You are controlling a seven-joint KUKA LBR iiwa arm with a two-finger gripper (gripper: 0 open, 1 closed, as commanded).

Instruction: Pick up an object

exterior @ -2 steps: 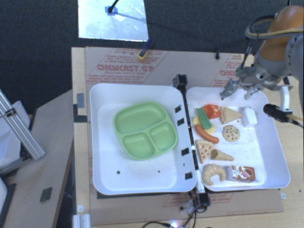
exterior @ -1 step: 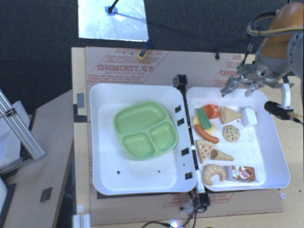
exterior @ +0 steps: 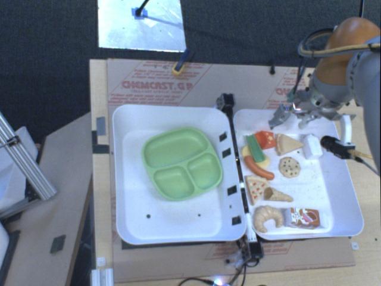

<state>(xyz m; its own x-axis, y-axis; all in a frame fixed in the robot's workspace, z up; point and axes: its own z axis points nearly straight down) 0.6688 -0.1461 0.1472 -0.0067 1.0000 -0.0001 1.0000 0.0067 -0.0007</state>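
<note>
The right bin (exterior: 345,201) holds several toy foods. Among them are a red piece (exterior: 265,139), a green stick (exterior: 256,149), a sausage (exterior: 259,168), a cookie (exterior: 290,167) and a tan wedge (exterior: 289,143). Nearer the front lie a pizza slice (exterior: 256,188), a cone (exterior: 278,194), a croissant (exterior: 268,217) and a brown packet (exterior: 304,218). My gripper (exterior: 292,119) hovers over the bin's far edge, just above the red piece and the wedge. It is open with nothing between its fingers.
A green divided tray (exterior: 181,162) lies in the left bin (exterior: 128,213). A black-clipped divider (exterior: 233,159) runs between the bins. A small white block (exterior: 311,146) lies by the wedge. Cardboard (exterior: 155,85) lies under both bins.
</note>
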